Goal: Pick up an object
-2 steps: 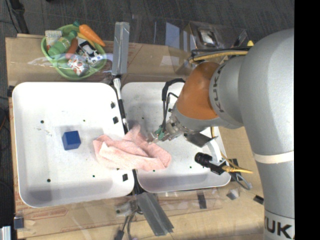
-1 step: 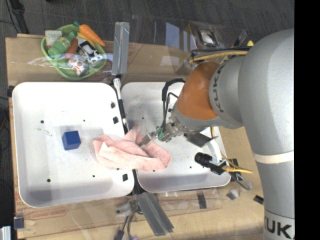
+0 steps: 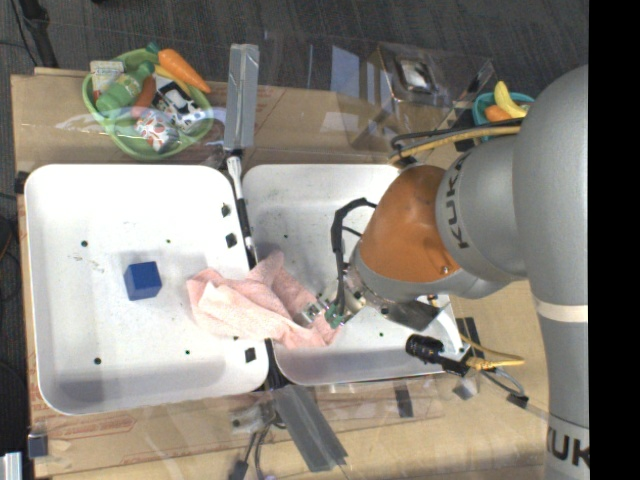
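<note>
Two white bins side by side on the counter (image 3: 300,108). Pink cloth (image 3: 255,303) draped over the divider between left bin (image 3: 60,198) and right bin (image 3: 290,193), spilling into both. End effector (image 3: 330,313) low in the right bin, touching the cloth's right edge beneath the orange band (image 3: 405,233); finger state impossible to tell. Blue cube (image 3: 143,280) alone in the left bin, left of the cloth and apart from it. Green bowl (image 3: 150,103) of small items well above the cloth, beyond the left bin's far rim.
</note>
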`<state>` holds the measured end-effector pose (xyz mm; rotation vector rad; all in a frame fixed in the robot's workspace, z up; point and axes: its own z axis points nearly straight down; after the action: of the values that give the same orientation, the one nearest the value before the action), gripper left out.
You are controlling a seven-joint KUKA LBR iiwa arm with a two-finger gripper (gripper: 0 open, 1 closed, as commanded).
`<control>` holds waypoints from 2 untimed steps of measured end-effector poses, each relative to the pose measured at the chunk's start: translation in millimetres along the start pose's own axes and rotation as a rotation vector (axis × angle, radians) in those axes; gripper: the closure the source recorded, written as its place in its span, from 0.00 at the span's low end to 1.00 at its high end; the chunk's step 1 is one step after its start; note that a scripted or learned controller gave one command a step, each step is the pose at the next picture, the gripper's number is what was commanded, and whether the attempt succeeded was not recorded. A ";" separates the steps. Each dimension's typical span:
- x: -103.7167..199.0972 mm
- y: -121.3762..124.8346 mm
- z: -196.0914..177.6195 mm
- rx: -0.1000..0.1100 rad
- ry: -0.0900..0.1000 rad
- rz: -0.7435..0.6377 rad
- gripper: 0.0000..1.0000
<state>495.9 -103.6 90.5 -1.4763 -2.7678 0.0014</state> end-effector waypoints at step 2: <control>17.0 -12.8 0.2 0.000 0.000 0.122 0.00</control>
<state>475.8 -96.6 90.5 -1.6430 -2.6726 0.0018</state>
